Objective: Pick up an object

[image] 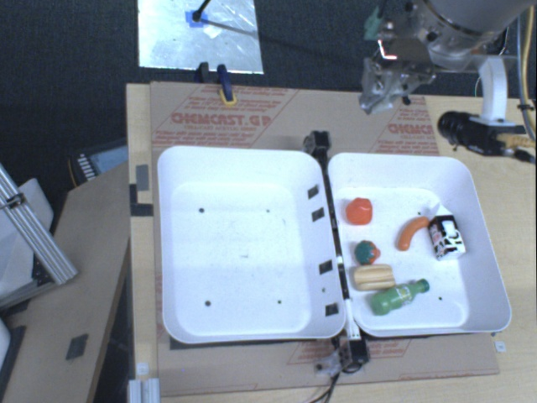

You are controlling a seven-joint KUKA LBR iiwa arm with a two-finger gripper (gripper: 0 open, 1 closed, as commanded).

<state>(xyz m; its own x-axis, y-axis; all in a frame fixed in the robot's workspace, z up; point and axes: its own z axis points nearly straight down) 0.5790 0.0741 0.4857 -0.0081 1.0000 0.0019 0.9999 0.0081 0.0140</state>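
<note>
Green plastic bottle [398, 296]: lies on its side at the near edge of the right bin's group, nearest the camera, cap toward the right.
Tan bread-roll-shaped toy [372, 276]: lies just behind the bottle, apparently touching it.
Small teal-and-orange round toy [366, 251]: sits just behind the roll, near the divider.
Red-orange rounded block [359, 211]: stands apart, toward the far side of the bin.
Orange curved sausage-shaped toy [410, 232]: lies right of centre, beside the carton.
Black-and-white patterned carton [445, 237]: lies tilted, near the right wall.
Right shallow white bin [482, 225]: holds all six objects.
Left shallow white bin [243, 242]: adjoins the right bin.
Grey metal two-finger gripper [382, 97]: hangs beyond the bins' far edge, over the brown cardboard sheet [252, 112]; nothing is between the fingers, though whether they are spread or closed cannot be told.
</note>
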